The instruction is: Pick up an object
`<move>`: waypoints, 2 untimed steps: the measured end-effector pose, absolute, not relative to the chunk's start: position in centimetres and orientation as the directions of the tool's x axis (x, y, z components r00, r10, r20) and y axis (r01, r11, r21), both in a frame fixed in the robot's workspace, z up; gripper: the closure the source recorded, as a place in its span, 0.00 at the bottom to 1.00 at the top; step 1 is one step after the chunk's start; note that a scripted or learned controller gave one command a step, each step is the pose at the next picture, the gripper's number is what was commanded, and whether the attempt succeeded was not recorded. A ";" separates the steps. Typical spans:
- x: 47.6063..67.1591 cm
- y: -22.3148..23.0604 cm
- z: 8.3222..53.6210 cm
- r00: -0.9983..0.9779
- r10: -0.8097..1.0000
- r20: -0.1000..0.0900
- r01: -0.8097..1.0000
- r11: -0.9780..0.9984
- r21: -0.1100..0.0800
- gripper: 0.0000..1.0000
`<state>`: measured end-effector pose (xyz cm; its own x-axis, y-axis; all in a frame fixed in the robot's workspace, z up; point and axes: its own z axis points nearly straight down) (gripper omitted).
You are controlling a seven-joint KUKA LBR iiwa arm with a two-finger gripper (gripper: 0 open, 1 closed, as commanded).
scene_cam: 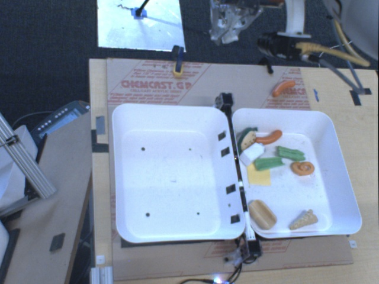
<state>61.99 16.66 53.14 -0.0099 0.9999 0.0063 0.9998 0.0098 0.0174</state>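
Note:
The right bin point(340, 158) holds several toy food items: an orange sausage point(269, 138), a green bean-like piece point(290, 153), a second green piece point(269, 163), a yellow square slice point(259, 175), an orange ring point(302, 168), a tan bread roll point(262, 213), a pale wedge point(303, 219) and a white block point(251, 153). My gripper point(226, 31) hangs high at the top of the view, beyond the far edge of the bench and well away from both bins. Nothing is visible in it.
The left bin point(172, 176) lies beside the right one, joined by a black clip strip point(234, 164). Another orange sausage point(283, 88) lies outside on the board behind the right bin. A yellow-and-blue clamp point(177, 62) stands at the bench's far edge. Cables run at the top right.

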 end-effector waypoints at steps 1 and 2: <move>65.1 9.9 53.6 0.005 1.000 -0.001 1.000 -0.005 0.005 1.00; 66.9 1.9 53.5 0.006 1.000 -0.002 1.000 -0.006 0.003 1.00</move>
